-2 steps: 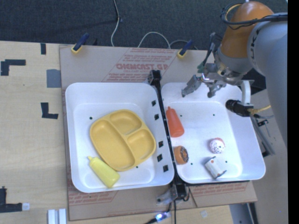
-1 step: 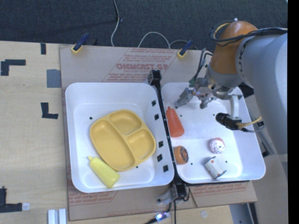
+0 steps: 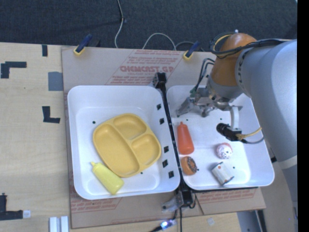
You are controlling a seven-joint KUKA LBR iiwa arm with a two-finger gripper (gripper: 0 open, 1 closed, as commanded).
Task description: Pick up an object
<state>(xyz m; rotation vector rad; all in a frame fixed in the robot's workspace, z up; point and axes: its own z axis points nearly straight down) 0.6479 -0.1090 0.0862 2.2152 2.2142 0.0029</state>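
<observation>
Now, tool [image 3: 193,109]: spread wide with nothing held; it hangs over the upper part of the right bin [image 3: 251,175], above bare white floor.
Red bottle [image 3: 185,137]: the nearest thing I could pick up. It lies just below my tool in the view and close along the bin's left wall.
Risk at the wall: I judge one side of my tool could come down on the black divider [image 3: 163,115] instead of beside the bottle. The close would then shove the bottle, not grip it.
Risk of slipping: the bottle looks rounded and smooth. A squeeze off its middle may squirt it toward the round brown thing [image 3: 189,165] just below it.
Speckled ball [image 3: 224,151]: it has free space around it, but it likely rolls away from a slanted touch.
White block [image 3: 222,173]: it sits tilted near the bin's lower edge, so my grip could catch a corner and twist it loose.
Left bin [image 3: 77,129]: the yellow tray [image 3: 126,144] and yellow bottle [image 3: 107,178] lie well apart from my tool.
</observation>
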